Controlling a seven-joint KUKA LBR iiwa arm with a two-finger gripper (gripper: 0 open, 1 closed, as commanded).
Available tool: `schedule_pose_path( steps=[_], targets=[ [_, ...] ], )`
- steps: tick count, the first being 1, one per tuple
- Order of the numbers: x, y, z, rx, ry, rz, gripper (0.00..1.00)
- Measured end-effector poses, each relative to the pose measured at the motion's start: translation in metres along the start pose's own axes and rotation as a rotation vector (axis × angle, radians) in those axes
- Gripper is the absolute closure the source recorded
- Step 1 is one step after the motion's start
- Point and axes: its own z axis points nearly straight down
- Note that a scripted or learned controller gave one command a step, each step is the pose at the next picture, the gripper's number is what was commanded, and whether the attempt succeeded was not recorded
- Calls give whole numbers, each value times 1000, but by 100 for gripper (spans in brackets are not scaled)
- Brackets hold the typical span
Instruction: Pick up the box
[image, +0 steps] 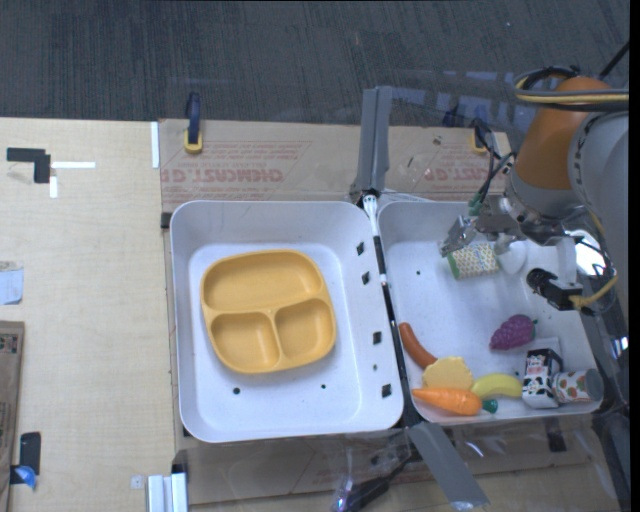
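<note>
Green-dotted box (473, 260) at the claw (466, 236) — right bin (440, 225).

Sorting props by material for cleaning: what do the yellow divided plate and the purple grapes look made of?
The yellow divided plate looks like moulded plastic with a matte, even colour and rounded compartment edges. The purple grapes seem to be toy plastic or rubber: bumpy, uniformly coloured, slightly dull. Too small to tell which.

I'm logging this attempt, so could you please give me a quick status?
Gripper at the box, far end of right bin. Grasp unconfirmed. Toy food clustered at near end, clear of it.
</note>
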Motion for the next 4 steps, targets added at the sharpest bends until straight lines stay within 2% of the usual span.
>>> schedule_pose_path(
  steps=[1,2,3,4],
  targets=[
    [-4,-4,9,0,11,121,0],
    [-5,17,13,9,16,147,0],
    [-2,0,17,14,11,122,0],
    [-5,-1,8,15,8,122,100]
  ],
)
